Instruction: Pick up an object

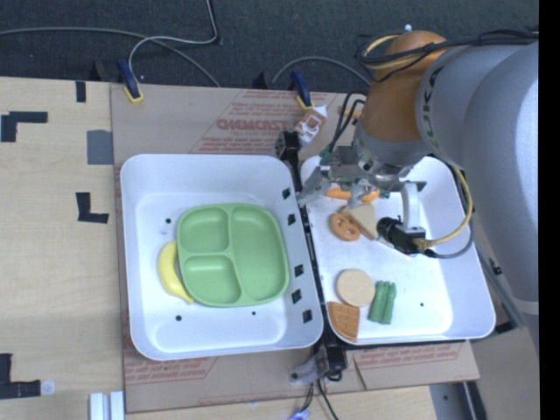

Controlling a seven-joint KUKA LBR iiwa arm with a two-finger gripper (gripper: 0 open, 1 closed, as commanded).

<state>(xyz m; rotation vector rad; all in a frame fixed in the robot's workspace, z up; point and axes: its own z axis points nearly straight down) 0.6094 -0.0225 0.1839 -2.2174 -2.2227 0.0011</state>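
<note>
My gripper (pixel 357 186) hangs low over the back left part of the right bin (pixel 455 313), under the grey wrist and orange band. Right beneath it lie an orange carrot-like piece (pixel 339 194), a brown pretzel-shaped piece (pixel 345 227) and a tan wedge (pixel 365 223). Nothing can be seen held in the gripper. Nearer the front of this bin are a round tan disc (pixel 354 286), a green piece (pixel 382 302) and an orange-brown waffle-like piece (pixel 344 321).
The left bin (pixel 149 182) holds a green divided plate (pixel 233 254) with a yellow banana (pixel 169 272) partly under its left edge. A black cable fitting (pixel 398 234) hangs from the wrist over the right bin. The arm covers the right bin's back right.
</note>
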